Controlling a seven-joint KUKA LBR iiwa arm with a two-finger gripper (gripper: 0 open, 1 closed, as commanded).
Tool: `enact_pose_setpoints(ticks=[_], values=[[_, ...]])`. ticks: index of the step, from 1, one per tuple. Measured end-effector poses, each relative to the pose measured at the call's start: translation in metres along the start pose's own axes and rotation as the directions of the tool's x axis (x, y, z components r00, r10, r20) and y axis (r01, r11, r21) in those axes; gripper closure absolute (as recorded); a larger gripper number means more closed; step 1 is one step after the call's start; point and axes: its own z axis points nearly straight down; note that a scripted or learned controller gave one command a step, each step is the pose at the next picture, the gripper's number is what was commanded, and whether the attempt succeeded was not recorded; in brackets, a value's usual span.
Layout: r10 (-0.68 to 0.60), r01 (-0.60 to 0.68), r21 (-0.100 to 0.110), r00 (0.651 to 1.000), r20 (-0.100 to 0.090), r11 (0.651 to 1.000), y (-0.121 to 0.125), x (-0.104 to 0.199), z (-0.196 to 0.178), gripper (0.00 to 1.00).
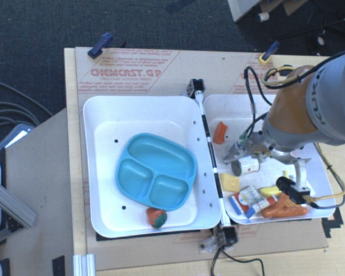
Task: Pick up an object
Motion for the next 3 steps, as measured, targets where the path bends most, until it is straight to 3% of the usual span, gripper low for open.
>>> enact_pose_setpoints(ticks=[1,2,3], values=[[0.001,-0.001,-0.002,1.000,0.001,1.000,0.000,0.000,-0.010,1.00],[0.000,0.000,-0.001,1.000,0.001,1.000,-0.063,0.048,-0.100,1.00],[0.000,0.000,-0.002,1.000,0.001,1.000,-0.073,0.072,-0.154,1.00]])
